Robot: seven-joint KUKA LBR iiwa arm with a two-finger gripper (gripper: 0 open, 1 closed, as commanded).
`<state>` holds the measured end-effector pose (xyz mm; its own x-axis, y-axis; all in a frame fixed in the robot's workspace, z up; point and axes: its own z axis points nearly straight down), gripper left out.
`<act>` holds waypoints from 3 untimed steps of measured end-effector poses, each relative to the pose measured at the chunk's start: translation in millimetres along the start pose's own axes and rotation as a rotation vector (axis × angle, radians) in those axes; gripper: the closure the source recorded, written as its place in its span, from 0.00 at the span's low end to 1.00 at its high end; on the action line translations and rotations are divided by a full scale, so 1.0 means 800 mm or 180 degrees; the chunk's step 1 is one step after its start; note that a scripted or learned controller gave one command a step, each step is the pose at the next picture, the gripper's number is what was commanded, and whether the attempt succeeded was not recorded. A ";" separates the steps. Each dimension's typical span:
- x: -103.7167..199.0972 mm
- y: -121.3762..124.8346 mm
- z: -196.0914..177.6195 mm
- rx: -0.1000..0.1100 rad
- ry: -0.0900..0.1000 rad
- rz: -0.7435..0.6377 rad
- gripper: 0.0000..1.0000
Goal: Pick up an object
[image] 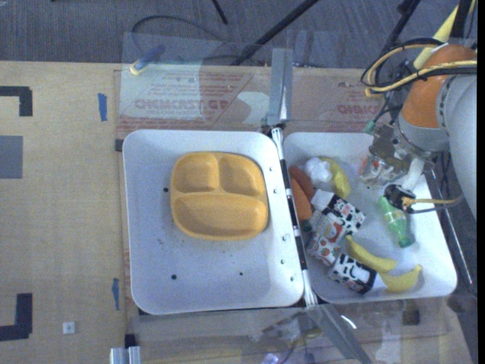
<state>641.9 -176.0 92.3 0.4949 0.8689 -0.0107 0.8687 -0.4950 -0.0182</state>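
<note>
Bench, right bin (443, 275) | pincer (381, 169) above it | grip state unclear

Robot lab: taped bench (61, 203), tripod legs (303, 6).

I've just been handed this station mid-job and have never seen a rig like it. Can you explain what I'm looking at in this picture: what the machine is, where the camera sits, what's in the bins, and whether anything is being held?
The camera is fixed above the bench, looking down at a slant on two shallow white bins side by side. The left bin holds a yellow divided plate. The right bin holds a jumble: two bananas, a green bottle, an orange carrot-like piece and some black-and-white patterned items. The grey machine with the orange band at the right is the robot arm. Its gripper hangs over the back of the right bin. I see nothing between its fingers, though the view is too coarse to judge their state.
</note>
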 end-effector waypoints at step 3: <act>0.075 -0.121 -0.317 -0.0051 0.0016 -0.0852 1.00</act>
<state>592.7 -75.5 346.9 0.2476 0.9689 -0.0025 0.9688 -0.2476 -0.0040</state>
